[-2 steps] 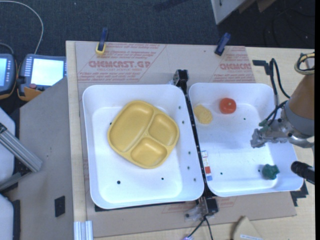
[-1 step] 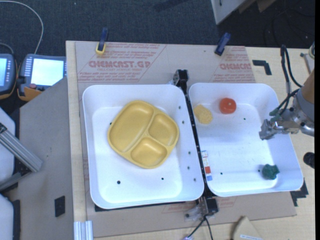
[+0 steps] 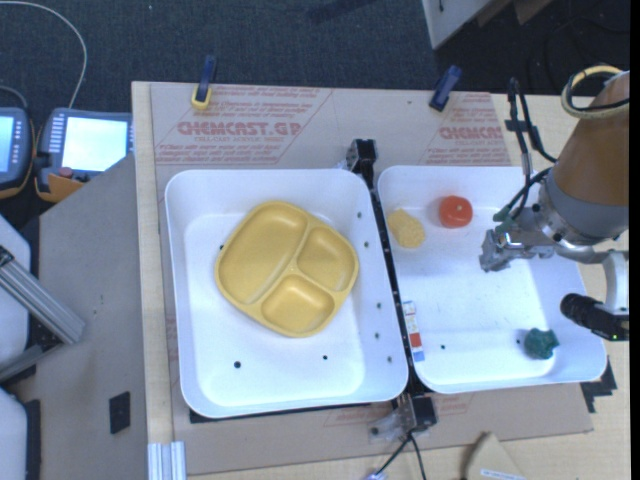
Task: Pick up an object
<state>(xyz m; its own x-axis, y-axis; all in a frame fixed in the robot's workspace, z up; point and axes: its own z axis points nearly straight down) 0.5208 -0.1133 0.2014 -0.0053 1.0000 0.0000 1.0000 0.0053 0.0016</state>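
Note:
The right bin (image 3: 470,363) holds a red round object (image 3: 455,211) at its far side, a pale yellow piece (image 3: 406,228) to the left of it, and a small dark green object (image 3: 541,343) near the front right corner. My gripper (image 3: 497,250) hangs over the right part of this bin, below and right of the red object and apart from it. Nothing shows between its fingers. The grey arm with its orange band (image 3: 598,158) comes in from the right.
The left bin (image 3: 200,368) bears a yellow divided plate (image 3: 287,267). A black divider clamp (image 3: 362,154) sits between the bins at the far edge. Blue clips (image 3: 445,87) hold the board at the back. A small label (image 3: 413,333) lies by the right bin's left wall.

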